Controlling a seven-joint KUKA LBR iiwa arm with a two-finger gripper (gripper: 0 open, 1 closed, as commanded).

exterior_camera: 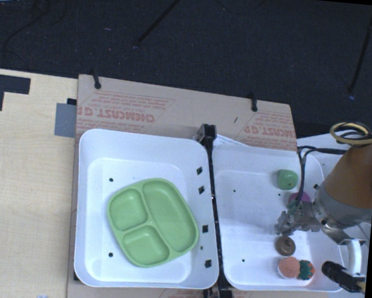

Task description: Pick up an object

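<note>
My gripper [288, 223] reaches into the right bin [241, 250] from the right, its tip low near the bin floor. Just below the tip lies a small brown round object [286, 245]. A pink-and-teal round object [294, 269] rests near the bin's front right corner. A green ball-like object [287, 179] sits at the bin's back right. A purple object [298, 199] shows partly behind the gripper. The view does not show anything between the fingers.
The left bin [98, 162] holds a green three-compartment plate [152, 222]. A black divider [210, 207] runs between the two bins. The arm's grey body with its orange band [353, 176] hangs over the right bin's right edge.
</note>
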